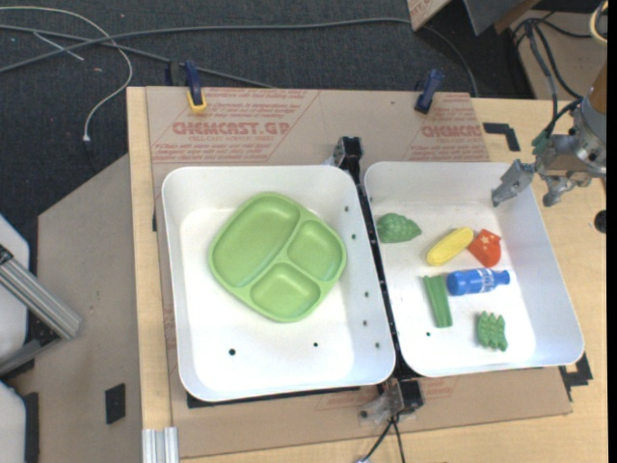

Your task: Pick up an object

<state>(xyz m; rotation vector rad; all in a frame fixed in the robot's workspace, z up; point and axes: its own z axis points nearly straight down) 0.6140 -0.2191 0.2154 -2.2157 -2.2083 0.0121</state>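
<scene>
The right bin [549,287] holds several small items: a green leafy piece [397,228], a yellow corn-shaped piece [450,246], an orange-red piece [487,248], a blue bottle [475,282], a dark green stick [439,300] and a green spiky piece [491,331]. My gripper [531,187] hangs over the bin's far right corner, fingers spread apart and open, with nothing between them. It is above and to the right of the orange-red piece.
The left bin [193,345] holds a light green divided plate [278,256]. Clamps sit at the board's far edge, blue-yellow [195,87] and blue [429,92]. Cables run at the upper right [554,37] and over the dark floor at upper left.
</scene>
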